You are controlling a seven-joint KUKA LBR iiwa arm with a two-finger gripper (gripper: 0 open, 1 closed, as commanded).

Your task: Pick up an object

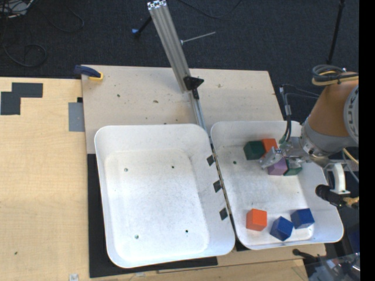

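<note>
**Gripper down on purple block, right bin**

Gripper sits low in the right bin, far half, fingers clamped on a purple block. Block is roughly cubic, no clear long axis; sits slightly rotated to the bin walls. Dark green block and an orange block lie just left of the gripper. Near edge: second orange cube, two blue cubes. Left bin alongside.
</note>
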